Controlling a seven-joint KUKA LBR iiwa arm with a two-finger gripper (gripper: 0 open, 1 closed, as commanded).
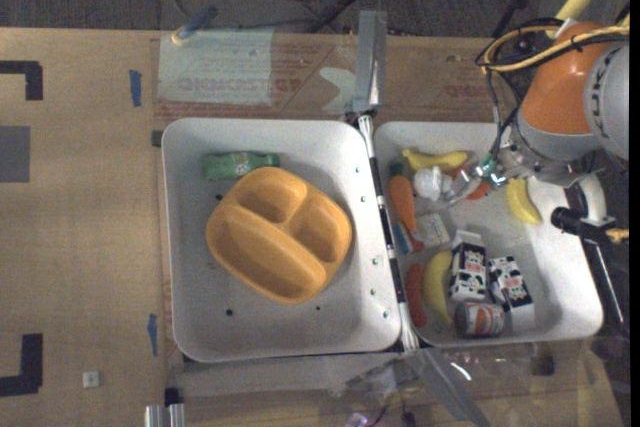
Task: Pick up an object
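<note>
The right bin point(575, 260) holds several toy foods. A yellow banana point(435, 158) lies at its back, with a white lump point(428, 182) just in front of it and an orange carrot point(402, 202) by the left wall. Two cow-print milk cartons point(467, 273) point(509, 282) stand near the front beside a can point(480, 319) and a second banana point(437, 283). My gripper point(464, 189) hangs low in the back of this bin, right of the white lump, with something small and red-orange point(480, 189) at its tip. A third banana point(522, 201) lies right of it.
The left bin point(190, 245) holds an orange divided plate point(280, 233) and a green bottle point(240, 164) lying at the back. A metal divider point(382, 215) separates the bins. A red item point(414, 295) and a small packet point(433, 229) lie near the right bin's left wall.
</note>
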